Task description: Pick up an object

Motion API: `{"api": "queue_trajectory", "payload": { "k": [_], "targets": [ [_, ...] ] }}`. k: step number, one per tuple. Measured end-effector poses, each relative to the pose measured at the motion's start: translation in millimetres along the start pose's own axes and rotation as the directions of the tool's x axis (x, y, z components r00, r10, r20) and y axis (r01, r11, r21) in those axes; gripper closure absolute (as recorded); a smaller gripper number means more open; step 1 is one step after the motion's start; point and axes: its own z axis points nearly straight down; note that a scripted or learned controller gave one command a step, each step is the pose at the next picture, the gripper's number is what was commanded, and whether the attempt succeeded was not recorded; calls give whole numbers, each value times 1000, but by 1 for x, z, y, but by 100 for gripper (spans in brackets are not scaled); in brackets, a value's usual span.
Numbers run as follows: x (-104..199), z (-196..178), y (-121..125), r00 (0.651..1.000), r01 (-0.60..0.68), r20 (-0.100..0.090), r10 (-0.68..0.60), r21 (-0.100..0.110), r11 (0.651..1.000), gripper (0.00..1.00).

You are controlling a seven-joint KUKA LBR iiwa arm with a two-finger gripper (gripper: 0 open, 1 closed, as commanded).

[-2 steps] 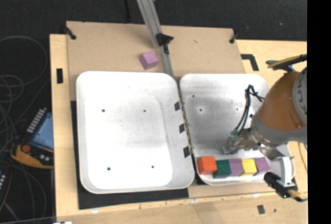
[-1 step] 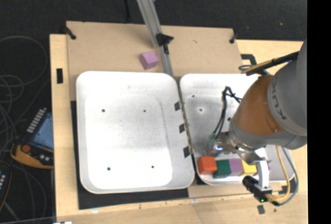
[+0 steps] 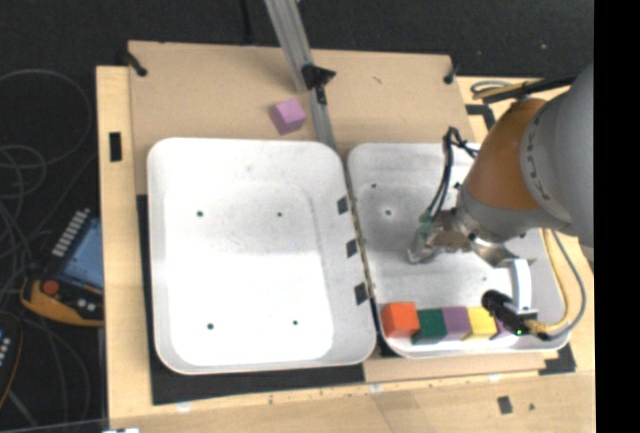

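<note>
Gripper: the gripper (image 3: 424, 249) sits low over the bare floor of the right bin (image 3: 385, 176), near its middle; nothing shows between its tips, and whether they stand apart or together cannot be told from this slant.

Arm: the grey arm (image 3: 545, 166) with its orange band reaches in from the right, its wrist hanging above the right half of that bin and hiding part of the floor beneath.

Candidate objects: four blocks lie in a row along the near wall of the right bin, touching or nearly so: an orange block (image 3: 401, 319), a green block (image 3: 431, 324), a purple block (image 3: 456, 322) and a yellow block (image 3: 482, 323). The gripper is near them but clearly apart, further into the bin than the row.

Left bin: the left bin (image 3: 180, 171) lies just beside the right one.

Stray piece: a pink block (image 3: 288, 116) rests on the board beyond the left bin, outside both bins, well apart from the gripper.

Progress: judged from this view, no object is lifted; all blocks rest on their surfaces. The grasp itself and the lift remain to be done.
</note>
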Motion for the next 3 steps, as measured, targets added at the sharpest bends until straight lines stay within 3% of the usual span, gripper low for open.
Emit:
{"api": "queue_trajectory", "payload": {
  "k": [1, 2, 3],
  "targets": [
    [39, -28, 37, 1000, 2, -3, -2, 1, 1000, 100],
    [21, 0, -28, 1000, -7, -3, 7, 3, 1000, 100],
    [-52, 0, 23, 1000, -7, 3, 7, 1, 1000, 100]
  ]
}}
